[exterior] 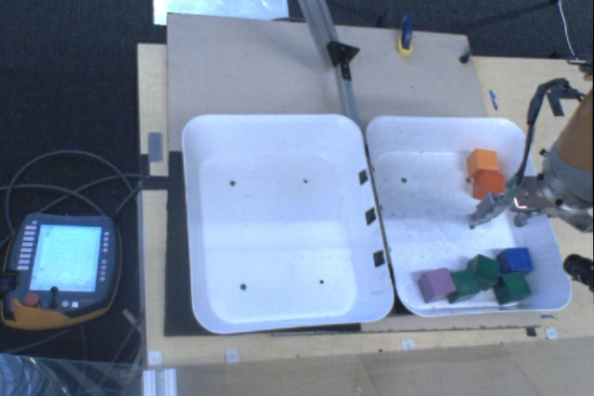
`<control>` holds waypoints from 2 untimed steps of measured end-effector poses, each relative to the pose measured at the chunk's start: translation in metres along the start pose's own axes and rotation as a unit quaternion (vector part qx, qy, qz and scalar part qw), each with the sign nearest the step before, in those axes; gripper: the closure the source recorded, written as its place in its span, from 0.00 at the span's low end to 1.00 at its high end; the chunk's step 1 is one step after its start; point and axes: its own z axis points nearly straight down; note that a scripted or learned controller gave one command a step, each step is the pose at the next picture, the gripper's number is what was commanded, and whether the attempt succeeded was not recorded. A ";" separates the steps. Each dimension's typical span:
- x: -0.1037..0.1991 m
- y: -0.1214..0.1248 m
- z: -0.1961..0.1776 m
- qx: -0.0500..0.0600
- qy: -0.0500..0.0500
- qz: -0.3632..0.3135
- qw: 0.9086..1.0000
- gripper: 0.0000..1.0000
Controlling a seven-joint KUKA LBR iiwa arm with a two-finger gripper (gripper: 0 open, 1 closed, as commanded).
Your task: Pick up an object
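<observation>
Two bins on table (278,60). Left bin (200,199) bare; right bin (408,153): two orange blocks (484,173), one purple (433,284), one blue (516,260), two green (484,271). Jaws (492,210) beside orange blocks, state indiscernible.

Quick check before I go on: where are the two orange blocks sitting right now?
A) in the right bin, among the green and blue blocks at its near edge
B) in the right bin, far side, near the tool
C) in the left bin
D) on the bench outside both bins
B: the orange blocks lie in the right bin, by its far right side, just above the tool.
</observation>
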 end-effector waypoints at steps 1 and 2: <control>0.007 -0.004 0.045 0.000 0.000 -0.001 1.000 0.00; 0.005 -0.002 0.031 -0.004 -0.001 -0.002 1.000 1.00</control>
